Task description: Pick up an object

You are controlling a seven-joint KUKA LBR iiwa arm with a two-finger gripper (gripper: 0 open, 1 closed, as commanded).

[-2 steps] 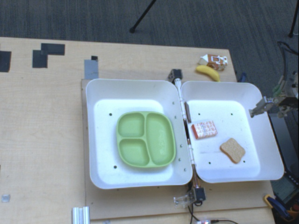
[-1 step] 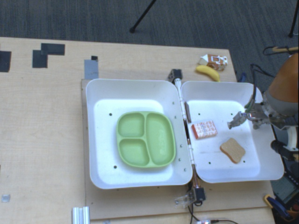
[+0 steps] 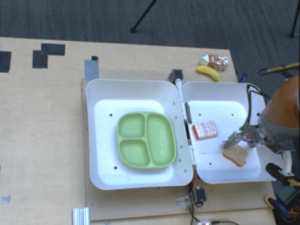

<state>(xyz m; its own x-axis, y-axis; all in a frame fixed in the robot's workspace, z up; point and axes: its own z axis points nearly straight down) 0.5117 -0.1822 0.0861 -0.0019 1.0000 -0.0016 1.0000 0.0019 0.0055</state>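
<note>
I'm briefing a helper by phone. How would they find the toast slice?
Look in the right bin of the two white ones. Two things lie there: a red-and-white box near the middle, and the toast nearer the front right, beside the tool. The toast is plain brown.

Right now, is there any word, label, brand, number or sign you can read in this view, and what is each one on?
None can be read.
Red and white box in the right bin: printed markings, too blurred to read.
Small carton on the bench beside the banana: a printed face, too small to read.
Green divided plate in the left bin: no text seen.
</note>
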